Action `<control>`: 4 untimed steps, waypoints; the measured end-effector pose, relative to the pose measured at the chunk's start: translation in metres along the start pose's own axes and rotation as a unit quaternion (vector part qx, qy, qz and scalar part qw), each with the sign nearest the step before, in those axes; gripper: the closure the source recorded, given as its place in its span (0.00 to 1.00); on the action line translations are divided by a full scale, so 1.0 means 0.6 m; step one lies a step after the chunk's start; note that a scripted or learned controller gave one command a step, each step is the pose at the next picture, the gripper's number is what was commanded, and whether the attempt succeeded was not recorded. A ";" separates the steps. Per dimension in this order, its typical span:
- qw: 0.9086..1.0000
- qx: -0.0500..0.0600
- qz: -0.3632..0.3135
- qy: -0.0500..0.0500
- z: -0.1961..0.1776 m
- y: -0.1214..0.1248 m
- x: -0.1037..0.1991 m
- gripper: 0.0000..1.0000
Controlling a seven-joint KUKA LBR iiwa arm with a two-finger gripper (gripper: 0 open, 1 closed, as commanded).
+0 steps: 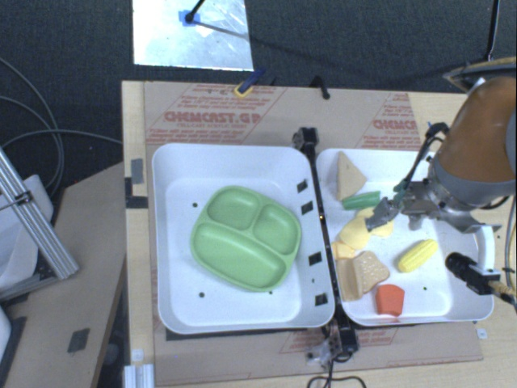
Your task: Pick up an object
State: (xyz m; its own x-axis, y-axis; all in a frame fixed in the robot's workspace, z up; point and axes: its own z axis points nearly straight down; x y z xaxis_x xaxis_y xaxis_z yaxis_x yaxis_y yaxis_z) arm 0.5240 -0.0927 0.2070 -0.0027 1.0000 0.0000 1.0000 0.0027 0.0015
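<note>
The right bin point(464, 309) holds several toy foods. A tan wedge point(349, 175) lies at its back left, with a green piece point(360, 200) just in front of it. A yellow rounded piece point(354, 233) sits at the left, and a second pale yellow piece point(386, 229) lies partly under the gripper. A yellow corn cob point(417, 255) lies in the middle, a tan bread slice point(367, 272) in front, and an orange-red block point(389, 299) near the front wall. My gripper point(378, 219) reaches in from the right and hangs low between the green piece and the yellow pieces.
The left bin point(174, 217) holds a green divided plate point(246, 237). A black divider with clips point(317, 217) runs between the two bins. The arm's grey and orange body point(481, 152) covers the right bin's back right corner.
</note>
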 end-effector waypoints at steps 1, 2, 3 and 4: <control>1.000 0.000 0.003 -0.001 0.204 -0.062 -0.019 0.00; 1.000 -0.002 0.002 0.002 0.196 -0.060 -0.195 0.00; 1.000 -0.002 -0.003 0.001 0.200 0.042 -0.185 0.00; 1.000 -0.008 -0.002 -0.003 0.009 0.128 -0.190 0.00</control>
State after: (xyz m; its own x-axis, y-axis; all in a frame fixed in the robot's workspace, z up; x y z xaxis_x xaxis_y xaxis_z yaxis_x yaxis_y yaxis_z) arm 0.6012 -0.2064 0.2016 -0.0074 1.0000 -0.0061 0.9998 0.0075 0.0178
